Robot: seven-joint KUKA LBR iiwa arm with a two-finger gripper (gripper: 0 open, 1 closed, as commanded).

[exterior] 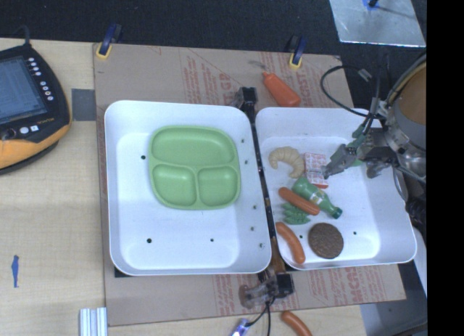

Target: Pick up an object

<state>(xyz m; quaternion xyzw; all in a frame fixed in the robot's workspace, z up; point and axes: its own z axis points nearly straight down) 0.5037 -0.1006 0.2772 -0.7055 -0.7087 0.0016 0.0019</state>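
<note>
The right bin holds a tan croissant, a small white-and-red packet, a green bottle lying across an orange sausage, a green leafy piece, a second sausage and a brown round patty. My gripper hangs over the right bin's upper right part, just right of the packet. Its two dark fingers stand apart with nothing between them, so it is open. The left fingertip is close to the packet's edge.
The left bin bears a green divided plate. An orange toy lies on the cardboard behind the bins and another sausage lies in front. A teach pendant rests at the far left. Cables run by the right bin's far corner.
</note>
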